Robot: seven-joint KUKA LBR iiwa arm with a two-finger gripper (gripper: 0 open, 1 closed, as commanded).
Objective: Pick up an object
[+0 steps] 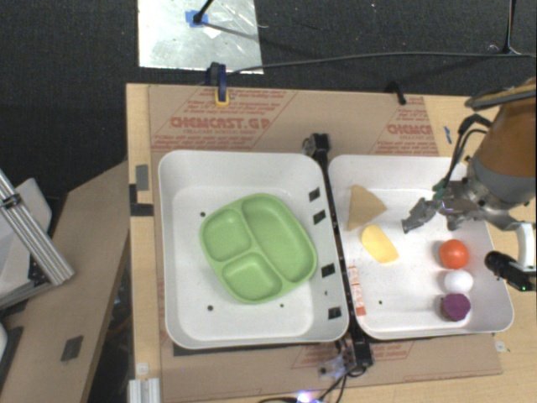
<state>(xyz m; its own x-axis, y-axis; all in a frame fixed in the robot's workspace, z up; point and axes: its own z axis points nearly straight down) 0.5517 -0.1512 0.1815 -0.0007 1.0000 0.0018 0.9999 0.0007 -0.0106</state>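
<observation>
In the right bin point(394, 313) lie a tan wedge point(363, 205), a yellow lump point(379, 244), an orange-red ball point(454, 253), a white ball point(458, 281) and a purple piece point(455, 307). My gripper point(435, 216) hangs over the upper right part of this bin, above and left of the orange-red ball and right of the tan wedge. Its fingers point(416, 219) stand open with nothing between them. The grey arm with its orange band point(512, 145) comes in from the right.
The left bin point(180, 309) holds a green divided plate point(257, 247). A black divider with clips point(329, 225) runs between the two bins. Both bins rest on brown cardboard point(252, 120).
</observation>
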